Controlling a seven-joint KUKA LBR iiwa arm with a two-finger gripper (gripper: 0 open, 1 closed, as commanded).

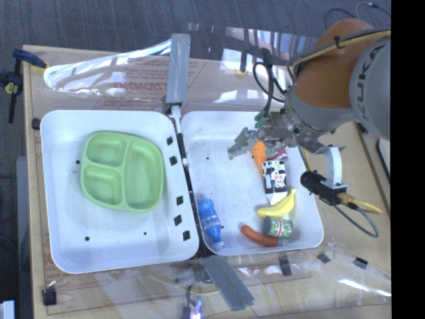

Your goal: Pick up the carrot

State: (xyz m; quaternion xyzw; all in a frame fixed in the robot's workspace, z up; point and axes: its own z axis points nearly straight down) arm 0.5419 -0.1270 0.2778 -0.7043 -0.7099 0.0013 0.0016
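From my remote seat, the gripper (255,140) hangs low over the right bin (219,128), its grey fingers spread apart, one reaching out to the picture's left and the other close against the wrist, with the carrot (258,155) lying just beneath and between them. The carrot sits in the far half of that bin, its orange body running away from the tool toward the near rim; its top end is tucked under the fingertips, and I cannot tell whether metal is touching it yet. I would not call it gripped: the fingers look open around it, not closed on it. Right past the carrot's lower end lies a black-and-white carton (275,175), close enough that a sloppy close could catch it too. Farther from the tool, near the bin's front wall, sit a banana (279,206), a small can (278,228) and a sausage (259,236), with a blue bottle (210,222) off to the tool's far side by the divider. The left bin (56,178), well apart from the tool, holds a green divided plate (123,170). The arm's slanted reach from the right explains the fingers straddling the carrot's upper end. My read: the grasp is lined up and not yet made.
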